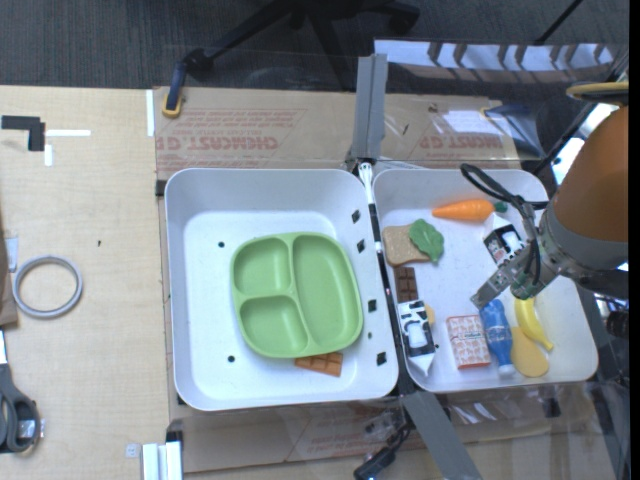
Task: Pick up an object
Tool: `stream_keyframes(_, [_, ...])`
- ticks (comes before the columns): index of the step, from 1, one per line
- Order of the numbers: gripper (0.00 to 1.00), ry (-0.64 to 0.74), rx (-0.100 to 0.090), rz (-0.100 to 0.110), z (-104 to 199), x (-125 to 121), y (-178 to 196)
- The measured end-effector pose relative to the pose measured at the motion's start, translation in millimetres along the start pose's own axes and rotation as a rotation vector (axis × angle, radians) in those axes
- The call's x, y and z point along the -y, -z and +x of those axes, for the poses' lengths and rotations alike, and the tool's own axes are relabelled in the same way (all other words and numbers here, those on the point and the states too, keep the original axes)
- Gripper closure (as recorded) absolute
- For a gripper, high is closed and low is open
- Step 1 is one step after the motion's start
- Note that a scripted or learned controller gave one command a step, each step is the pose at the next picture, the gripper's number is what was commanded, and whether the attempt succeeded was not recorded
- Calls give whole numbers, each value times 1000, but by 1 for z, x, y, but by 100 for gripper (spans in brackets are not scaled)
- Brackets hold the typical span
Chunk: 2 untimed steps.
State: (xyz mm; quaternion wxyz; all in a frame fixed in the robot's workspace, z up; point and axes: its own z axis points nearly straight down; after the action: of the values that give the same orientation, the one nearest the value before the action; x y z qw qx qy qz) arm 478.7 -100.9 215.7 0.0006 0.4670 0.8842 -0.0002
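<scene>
1. Arm point(600, 198) in from right, over right bin point(440, 190).
2. Gripper point(512, 280) low in right bin's right half, just above blue bottle point(497, 336) and banana point(530, 334). Cannot tell whether clenched or released; nothing seen in its grasp.
3. Right bin contents: carrot point(464, 209) at far side, green leaf point(427, 238) on bread slice point(403, 245), chocolate bar point(405, 284), red-and-white carton point(467, 341) just beside blue bottle, black-and-white pack point(417, 329) at left wall.
4. Left bin point(195, 268): green divided plate point(297, 294), tilted over waffle piece point(322, 364) at near side.
5. Tape roll point(44, 286) on bench, well left of bins.
</scene>
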Motion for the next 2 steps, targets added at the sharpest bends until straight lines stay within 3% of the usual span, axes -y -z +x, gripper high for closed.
stream_keyframes(1, [100,-108,0,1,20,-40,33])
stream_keyframes(2, [100,156,1,0,-82,-25,-124])
